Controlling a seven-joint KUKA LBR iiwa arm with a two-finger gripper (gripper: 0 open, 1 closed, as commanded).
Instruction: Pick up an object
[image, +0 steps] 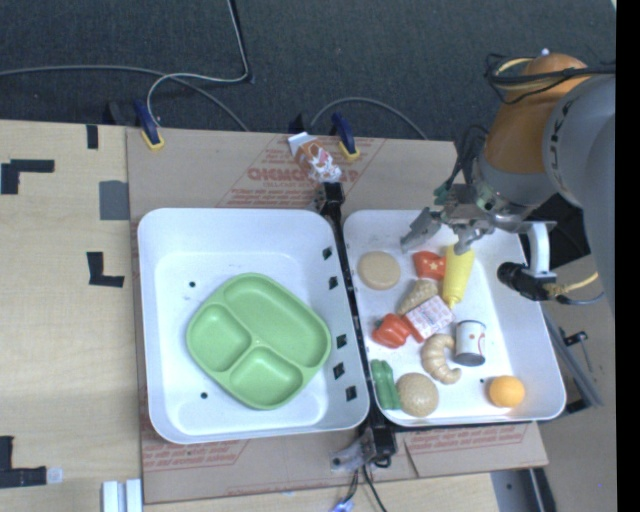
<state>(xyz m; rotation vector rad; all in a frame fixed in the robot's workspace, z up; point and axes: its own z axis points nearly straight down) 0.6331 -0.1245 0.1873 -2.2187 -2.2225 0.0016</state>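
Yellow bottle (457, 275) just below open tool (442, 236)

Bright, even overhead light; soft shadows, slightly grainy focus.

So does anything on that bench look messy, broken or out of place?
Nothing looks spilled or broken. The green divided plate sits skewed in the left bin, corners not squared to the walls. One crumpled wrapper lies outside both bins on the cardboard behind them. The toy foods crowd the right bin in a loose jumble.
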